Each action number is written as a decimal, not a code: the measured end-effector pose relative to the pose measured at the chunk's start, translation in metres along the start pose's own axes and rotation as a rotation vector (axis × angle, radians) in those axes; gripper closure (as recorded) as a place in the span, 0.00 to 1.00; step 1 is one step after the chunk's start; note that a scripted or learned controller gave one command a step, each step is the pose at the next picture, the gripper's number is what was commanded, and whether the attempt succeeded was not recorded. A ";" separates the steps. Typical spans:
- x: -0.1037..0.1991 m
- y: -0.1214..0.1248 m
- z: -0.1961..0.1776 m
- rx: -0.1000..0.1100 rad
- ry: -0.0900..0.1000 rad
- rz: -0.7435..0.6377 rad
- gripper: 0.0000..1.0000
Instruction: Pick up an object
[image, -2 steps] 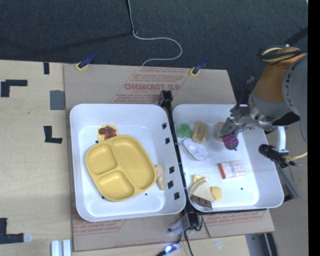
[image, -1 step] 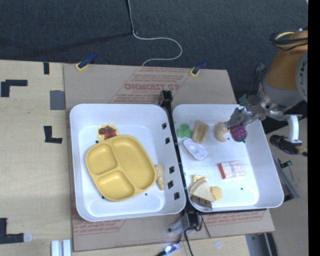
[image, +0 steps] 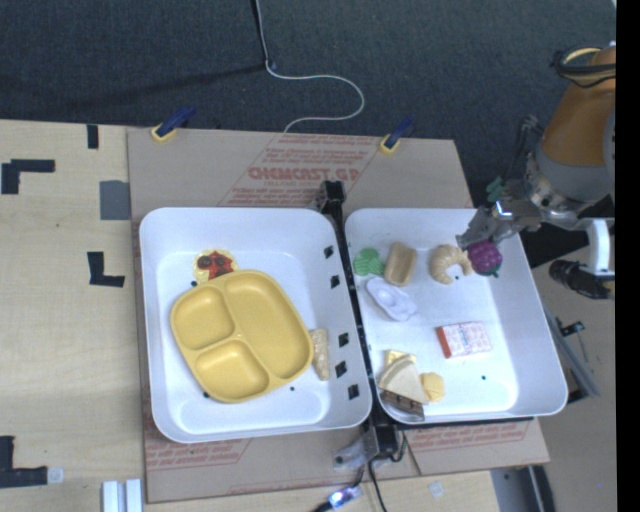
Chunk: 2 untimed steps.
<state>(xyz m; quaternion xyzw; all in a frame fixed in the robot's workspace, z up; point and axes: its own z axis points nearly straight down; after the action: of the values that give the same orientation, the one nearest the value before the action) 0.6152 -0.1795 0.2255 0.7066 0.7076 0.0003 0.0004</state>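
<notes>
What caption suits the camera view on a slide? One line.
Gripper poised over a purple toy in the right bin; yellow divided tray fills the left bin.

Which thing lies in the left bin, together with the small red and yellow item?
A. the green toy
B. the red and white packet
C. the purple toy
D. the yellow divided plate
D. The yellow divided plate lies in the left bin, while the purple toy, the red and white packet and the green toy all lie in the right bin.

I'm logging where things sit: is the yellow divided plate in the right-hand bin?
No, the yellow divided plate lies in the left bin, while the right bin holds the small food items.
</notes>
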 end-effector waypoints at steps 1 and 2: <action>0.051 -0.020 -0.010 0.002 0.002 -0.004 1.00; 0.103 -0.033 0.003 0.005 0.002 -0.004 1.00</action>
<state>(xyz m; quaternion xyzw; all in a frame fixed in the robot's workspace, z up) 0.5818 -0.0767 0.2221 0.7051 0.7091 -0.0009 -0.0022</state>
